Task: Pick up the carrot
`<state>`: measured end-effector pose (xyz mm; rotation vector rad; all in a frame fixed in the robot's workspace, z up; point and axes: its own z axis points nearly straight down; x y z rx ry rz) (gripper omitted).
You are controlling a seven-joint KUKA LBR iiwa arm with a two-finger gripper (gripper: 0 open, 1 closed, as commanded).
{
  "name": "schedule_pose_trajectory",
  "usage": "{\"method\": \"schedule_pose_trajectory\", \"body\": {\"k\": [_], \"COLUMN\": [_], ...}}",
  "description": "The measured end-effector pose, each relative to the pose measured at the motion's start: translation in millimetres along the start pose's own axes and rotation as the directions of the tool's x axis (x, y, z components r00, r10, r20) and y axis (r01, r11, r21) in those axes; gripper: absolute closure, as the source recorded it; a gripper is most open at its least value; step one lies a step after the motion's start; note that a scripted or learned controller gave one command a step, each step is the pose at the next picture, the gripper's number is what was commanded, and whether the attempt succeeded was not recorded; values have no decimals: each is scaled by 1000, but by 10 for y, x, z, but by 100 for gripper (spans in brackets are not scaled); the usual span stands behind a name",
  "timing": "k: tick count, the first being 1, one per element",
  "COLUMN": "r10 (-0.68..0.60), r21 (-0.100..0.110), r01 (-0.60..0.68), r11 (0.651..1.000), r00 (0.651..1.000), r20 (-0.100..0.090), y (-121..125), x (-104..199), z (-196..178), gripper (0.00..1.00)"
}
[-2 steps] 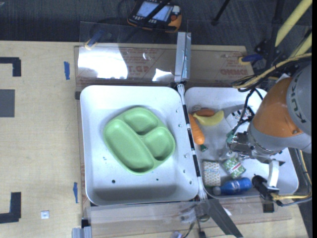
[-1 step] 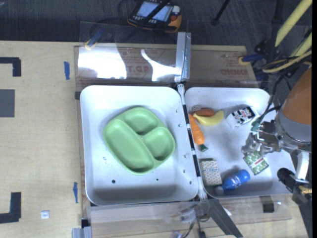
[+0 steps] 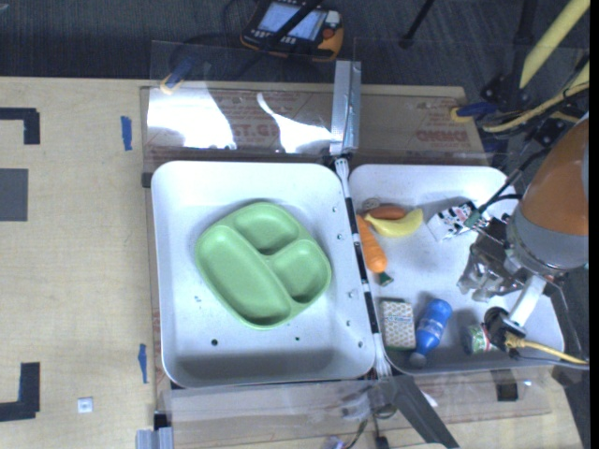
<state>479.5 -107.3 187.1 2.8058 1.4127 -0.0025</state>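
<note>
The orange carrot point(image 3: 372, 249) lies along the left wall of the right bin point(image 3: 421, 178), just below a yellow banana point(image 3: 396, 221). My gripper point(image 3: 481, 280) hangs over the right side of that bin, well to the right of the carrot and apart from it. I see nothing held in it.
A blue bottle point(image 3: 432, 324), a patterned packet point(image 3: 397, 323) and a small green can point(image 3: 477, 340) lie at the right bin's front. A white printed item point(image 3: 453, 219) sits behind the gripper. The left bin point(image 3: 178, 204) holds a green divided plate point(image 3: 264, 262).
</note>
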Motion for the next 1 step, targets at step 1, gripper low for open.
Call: {"method": "schedule_pose_trajectory", "body": {"k": [1], "r10": [96], "r21": [6], "r01": [-96], "r11": [995], "r00": [995], "r20": [1], "y": [-1], "x": [-15], "z": [338], "gripper": [100]}}
